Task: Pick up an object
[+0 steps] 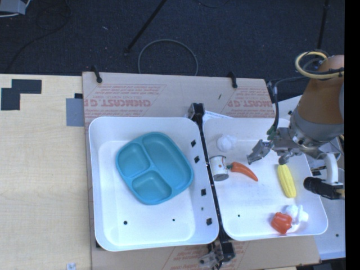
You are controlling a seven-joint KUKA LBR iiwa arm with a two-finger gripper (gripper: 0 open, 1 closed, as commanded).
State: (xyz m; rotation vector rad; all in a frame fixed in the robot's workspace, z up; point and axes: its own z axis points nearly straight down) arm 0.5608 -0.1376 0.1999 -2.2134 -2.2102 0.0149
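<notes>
My gripper point(271, 155) hangs over the right bin point(315, 229), its two fingers spread apart with nothing between them. A red-orange chili pepper point(245, 171) lies just left of and below the left finger. A yellow corn cob point(287, 180) lies just below the right finger. A small silver can point(218, 168) rests against the bin's left wall beside the pepper. A white rounded object point(226, 143) sits toward the back of the bin. An orange and white toy point(287, 220) lies in the front right corner.
The left bin point(112, 229) holds a blue divided plate point(153, 166). A black divider point(206, 173) with clips runs between the bins. The grey arm with its orange band point(323, 94) comes in from the right, above the right bin's far corner.
</notes>
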